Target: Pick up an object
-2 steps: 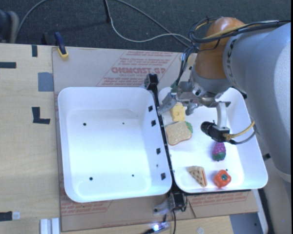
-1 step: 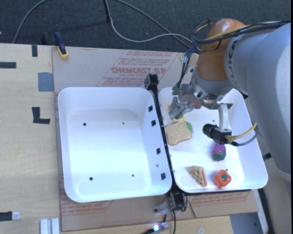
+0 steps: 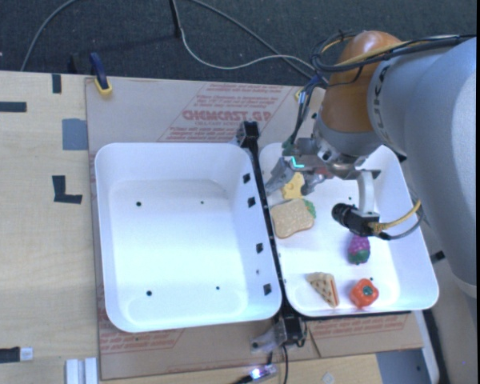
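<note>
**Camera view: arm low over the right-hand bin**

From above, the grey arm (image 3: 408,110) reaches into the right bin (image 3: 416,290). Its gripper (image 3: 298,174) sits at the bin's far-left corner, right over a small yellow piece (image 3: 294,189); I cannot tell how its fingers stand. Close by lies a bread slice (image 3: 292,219). Nearer me are a purple fruit (image 3: 359,250), a sandwich wedge (image 3: 325,288) and a red tomato (image 3: 365,293). The left bin (image 3: 112,214) adjoins.

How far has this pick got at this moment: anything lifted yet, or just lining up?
Done: the arm has reached into the right bin, with the tool low by the yellow piece near the divider. In hand: nothing visibly gripped. Left: close on an object and lift it; the bread slice, grapes, wedge and tomato all lie on the bin floor.
</note>
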Available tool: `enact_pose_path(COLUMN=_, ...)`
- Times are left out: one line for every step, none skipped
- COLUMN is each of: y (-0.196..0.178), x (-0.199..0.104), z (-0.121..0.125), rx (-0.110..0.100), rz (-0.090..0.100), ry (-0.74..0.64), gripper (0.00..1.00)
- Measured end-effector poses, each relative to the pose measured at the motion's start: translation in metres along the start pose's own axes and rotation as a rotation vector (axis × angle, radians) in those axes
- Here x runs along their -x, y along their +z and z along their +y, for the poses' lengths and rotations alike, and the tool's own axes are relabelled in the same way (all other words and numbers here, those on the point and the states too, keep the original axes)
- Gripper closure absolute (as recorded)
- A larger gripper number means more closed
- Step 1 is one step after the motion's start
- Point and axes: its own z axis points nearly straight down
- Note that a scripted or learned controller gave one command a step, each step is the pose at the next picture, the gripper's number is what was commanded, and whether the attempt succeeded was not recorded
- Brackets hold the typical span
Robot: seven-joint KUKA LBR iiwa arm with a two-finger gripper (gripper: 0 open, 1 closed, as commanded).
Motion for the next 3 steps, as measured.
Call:
enact_pose_path(y=-0.0062, x=0.0000, z=0.0000, rx=-0.006, rz=0.000, ry=-0.001, gripper=1.00)
enact_pose_path(y=-0.0059, x=-0.0001, z=-0.0001, rx=-0.006, rz=-0.001, ry=-0.002, gripper=0.00)
enact_pose_path(y=-0.0119, x=-0.0003, z=-0.0002, rx=-0.013, rz=-0.001, ry=-0.003, gripper=1.00)
